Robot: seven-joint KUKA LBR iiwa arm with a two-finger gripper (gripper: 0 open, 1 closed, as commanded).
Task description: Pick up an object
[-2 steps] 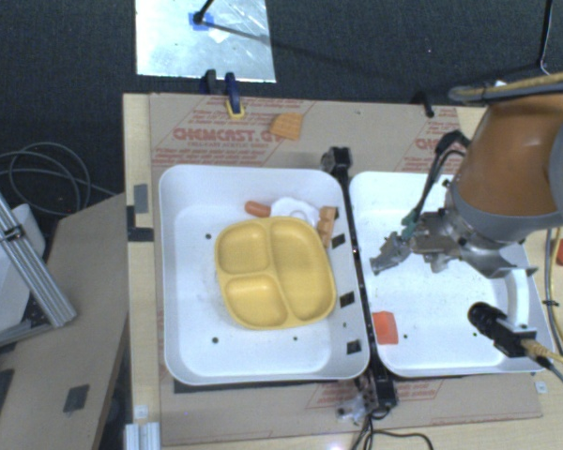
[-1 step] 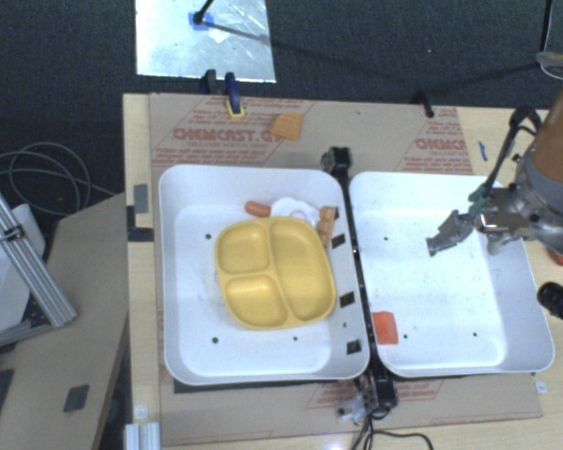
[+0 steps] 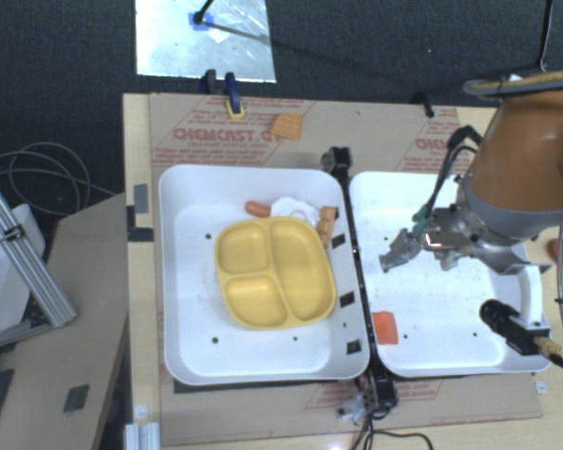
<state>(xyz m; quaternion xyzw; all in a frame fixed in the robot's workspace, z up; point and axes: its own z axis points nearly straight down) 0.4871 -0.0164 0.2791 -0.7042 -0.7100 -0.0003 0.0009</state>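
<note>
Gripper [image 3: 397, 251] hangs over the right bin [image 3: 432, 359], low, near its left wall. Fingers look a little apart w/ nothing between them, though they're small and dark in this view, so approx only.

Nearest candidate: small orange-red block [image 3: 384, 326], lying on the bin floor below the jaws in the picture, i.e. toward the bin's near edge, close to the centre divider. Apart from the jaws, not touching.

Other objs sit across the divider, to the jaws' left in the picture: yellow divided tray [image 3: 274, 275] in the left bin [image 3: 183, 251], w/ an orange sausage-shaped piece [image 3: 257, 209], a white item [image 3: 296, 210] and a tan piece [image 3: 327, 221] beside the tray's far rim. Further off, so poorer picks.

To do it well, prob:
- go for the block; shortest move, no clutter round it.
- centre jaws over it before descending, fingers straddling both sides.
- mind the left wall/divider: block is close to it, so turn the fingers so neither lands on the wall.
- go down to the floor, close, lift straight; check block rides up between the fingers.
</note>
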